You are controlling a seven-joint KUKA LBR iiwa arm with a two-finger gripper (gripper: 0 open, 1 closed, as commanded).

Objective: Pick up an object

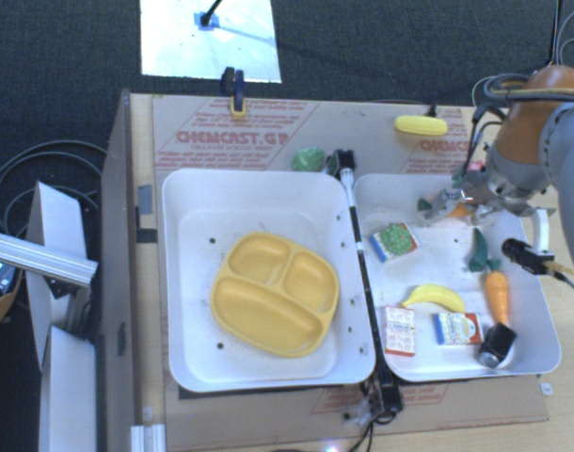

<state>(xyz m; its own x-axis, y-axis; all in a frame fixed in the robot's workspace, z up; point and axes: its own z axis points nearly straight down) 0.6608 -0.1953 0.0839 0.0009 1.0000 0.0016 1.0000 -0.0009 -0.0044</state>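
Banana [436, 297] lies yellow, curved; tool [447, 205] apart.

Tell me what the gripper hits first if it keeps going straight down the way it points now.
Probably the white floor of the right bin near its top edge. The gripper points down and leftward there; the nearest item, the green-and-white packet, lies a little further left. Depth is hard to judge from this slanted view.

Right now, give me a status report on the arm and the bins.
Gripper low at right bin's far edge, grip unclear. Banana, carrot, packets all loose in that bin. Yellow tray alone in left bin.
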